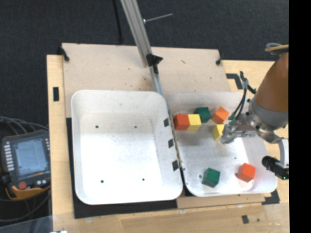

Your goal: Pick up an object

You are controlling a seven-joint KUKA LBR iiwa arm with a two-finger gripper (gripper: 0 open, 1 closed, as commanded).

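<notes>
The grey arm with its orange band enters from the right and reaches down into the right bin, its gripper low over the bin floor near the upper middle. A yellow block sits right at the gripper's tip, touching or partly hidden by it; whether it lies between the tips cannot be told from this angle, nor whether the gripper is spread or closed. Just above that block lies an orange block, close to the bin's far wall. To its left stand three blocks in a tight cluster: a dark green block at the back, a second yellow block in front of it, and a red-orange block touching that yellow one on its left, beside the wall shared by the two bins. Toward the near edge of the same bin, a green block lies alone, and well to its right a red block sits near the bin's rounded near-right corner. The left bin is white and speckled with small dark marks. Both bins rest on the pale wooden worktop. A slanted metal rail runs from the top of the view down to the bins' junction. At the far left, a handheld control pendant lies with its screen lit.
</notes>
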